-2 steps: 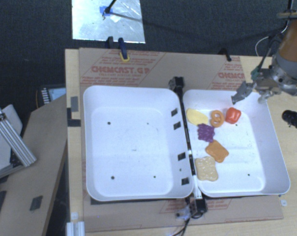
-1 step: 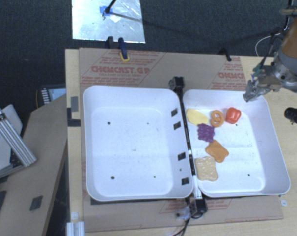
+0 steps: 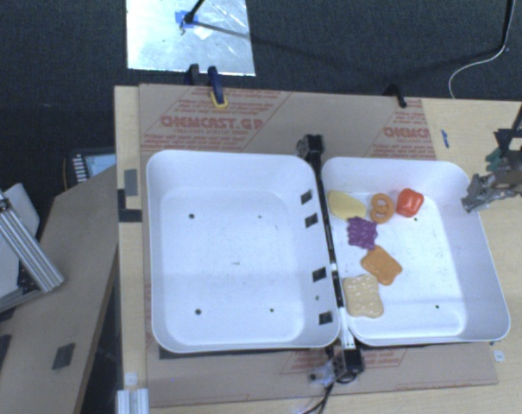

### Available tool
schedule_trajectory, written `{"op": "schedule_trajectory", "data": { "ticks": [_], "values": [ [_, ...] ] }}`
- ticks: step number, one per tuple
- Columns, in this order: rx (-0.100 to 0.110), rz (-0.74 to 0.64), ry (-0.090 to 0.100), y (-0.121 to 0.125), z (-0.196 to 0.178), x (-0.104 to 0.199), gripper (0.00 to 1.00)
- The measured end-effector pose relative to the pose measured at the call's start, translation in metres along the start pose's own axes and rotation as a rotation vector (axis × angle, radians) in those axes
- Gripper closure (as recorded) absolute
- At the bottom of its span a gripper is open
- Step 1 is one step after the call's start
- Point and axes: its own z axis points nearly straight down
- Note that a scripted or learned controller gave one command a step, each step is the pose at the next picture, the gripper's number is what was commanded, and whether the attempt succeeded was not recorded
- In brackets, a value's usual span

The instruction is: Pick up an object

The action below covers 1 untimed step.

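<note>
Dark carpet (image 3: 53, 67) covers the floor behind the bench (image 3: 519, 257), whose pale wood top carries a brown board (image 3: 243, 115) printed with red letters. A shiny foil sheet (image 3: 187, 24) lies on the carpet, a thin rod slanting across it. A white cable (image 3: 481, 59) loops down over the carpet near the far corner. Beside the bench stands a lower tan table (image 3: 71, 257) with an aluminium rail (image 3: 19, 240) leaning over it. Light is even and bright, with soft shadows along the board's edges.
</note>
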Motion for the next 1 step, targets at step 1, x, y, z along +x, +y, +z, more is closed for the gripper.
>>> {"op": "schedule_trajectory", "data": {
  "ticks": [1],
  "values": [
    [-0.014, -0.011, -0.001, 0.0263, -0.1109, 0.0274, 1.0]
  ]
}}
